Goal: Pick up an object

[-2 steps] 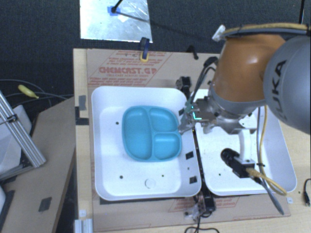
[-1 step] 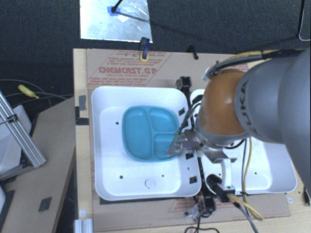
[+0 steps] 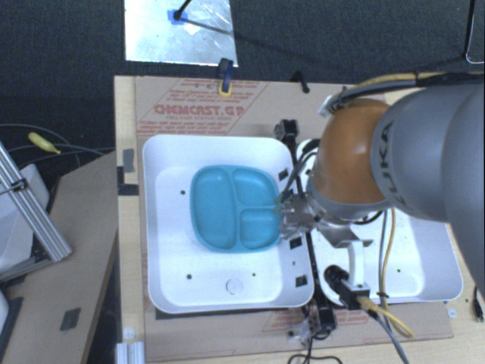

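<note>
— The blue divided plate (image 3: pixel 233 207) lay flat in the middle of the left bin (image 3: pixel 170 279), didn't it?

— It did, with the arm (image 3: pixel 379 154) reaching in from three o'clock and the jaws (image 3: pixel 290 217) down at the plate's three o'clock rim, probably because the raised edge offers the only grip.

— Were they pinching it?

— I couldn't tell; the wrist hid them. The right bin (image 3: pixel 432 271) sat under the arm.
</note>
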You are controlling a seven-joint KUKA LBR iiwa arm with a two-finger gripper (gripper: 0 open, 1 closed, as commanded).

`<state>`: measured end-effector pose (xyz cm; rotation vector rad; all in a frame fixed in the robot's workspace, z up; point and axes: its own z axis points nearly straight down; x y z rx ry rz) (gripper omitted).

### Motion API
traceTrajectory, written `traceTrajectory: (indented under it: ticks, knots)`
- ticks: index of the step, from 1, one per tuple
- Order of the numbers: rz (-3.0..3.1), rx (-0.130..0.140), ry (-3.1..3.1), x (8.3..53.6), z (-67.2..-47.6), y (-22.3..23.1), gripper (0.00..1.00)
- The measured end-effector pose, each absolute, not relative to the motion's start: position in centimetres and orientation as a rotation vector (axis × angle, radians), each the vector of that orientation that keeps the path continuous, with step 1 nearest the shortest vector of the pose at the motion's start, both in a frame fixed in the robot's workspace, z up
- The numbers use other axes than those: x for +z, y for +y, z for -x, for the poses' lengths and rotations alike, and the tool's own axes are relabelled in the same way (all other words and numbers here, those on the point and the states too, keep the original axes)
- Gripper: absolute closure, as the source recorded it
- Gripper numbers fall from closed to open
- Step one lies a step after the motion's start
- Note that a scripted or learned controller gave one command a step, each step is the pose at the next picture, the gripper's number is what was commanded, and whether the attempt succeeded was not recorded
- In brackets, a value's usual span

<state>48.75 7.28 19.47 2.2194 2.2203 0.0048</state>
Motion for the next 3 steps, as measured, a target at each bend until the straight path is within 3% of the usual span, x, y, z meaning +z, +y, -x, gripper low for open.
traceTrajectory:
  ticks: [1, 2, 3]
  knots:
    - [-2.207, 0.015, 2.232, 27.5, -48.7, 14.8, 1.00]
    - [-2.224, 0.008, 2.209, 32.5, -48.8, 5.5, 1.00]
    - [-2.215, 0.007, 2.225, 35.4, -48.7, 6.8, 1.00]
